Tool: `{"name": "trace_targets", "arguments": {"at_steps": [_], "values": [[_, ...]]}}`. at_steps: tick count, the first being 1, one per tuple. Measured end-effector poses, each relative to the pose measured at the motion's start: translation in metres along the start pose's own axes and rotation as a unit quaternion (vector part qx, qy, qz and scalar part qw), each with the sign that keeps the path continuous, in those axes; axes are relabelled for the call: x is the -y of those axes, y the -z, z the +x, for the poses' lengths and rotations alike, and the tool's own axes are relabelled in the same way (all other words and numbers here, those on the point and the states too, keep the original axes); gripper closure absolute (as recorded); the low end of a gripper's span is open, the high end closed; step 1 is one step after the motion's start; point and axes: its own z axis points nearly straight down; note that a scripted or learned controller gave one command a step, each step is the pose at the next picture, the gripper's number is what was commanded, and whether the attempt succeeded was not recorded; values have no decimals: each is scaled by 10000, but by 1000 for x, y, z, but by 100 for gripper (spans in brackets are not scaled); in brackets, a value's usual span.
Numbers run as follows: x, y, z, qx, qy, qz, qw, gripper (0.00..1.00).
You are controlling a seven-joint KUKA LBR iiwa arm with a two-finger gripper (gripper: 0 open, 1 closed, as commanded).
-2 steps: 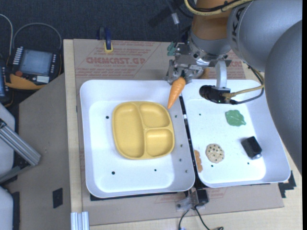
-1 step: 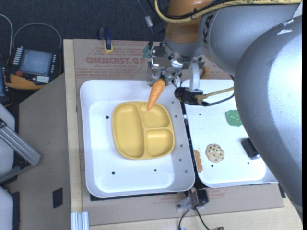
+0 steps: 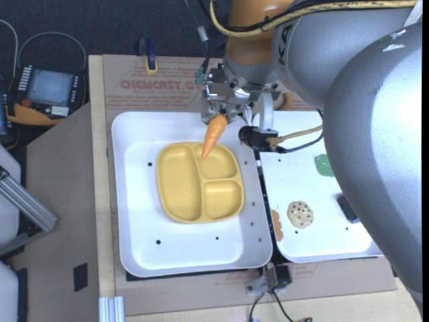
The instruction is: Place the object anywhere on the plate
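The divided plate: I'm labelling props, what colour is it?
Plain yellow plate, no pattern, seen clearly in the camera view, in the left white bin.

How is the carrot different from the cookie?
The carrot is orange, long and pointed; the cookie is tan, round and flat with dark spots. The carrot hangs tip-down from the gripper over the back edge of the yellow plate in the left bin; the cookie lies by itself in the right bin. Both look like play food.
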Motion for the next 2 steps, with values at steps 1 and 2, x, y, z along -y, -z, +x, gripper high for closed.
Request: {"name": "trace_targets", "arguments": {"at_steps": [1, 2], "values": [[-1, 19, -8, -2, -5, -25, 10000, 100], [-1, 18, -7, -1, -3, -17, 10000, 0]]}}
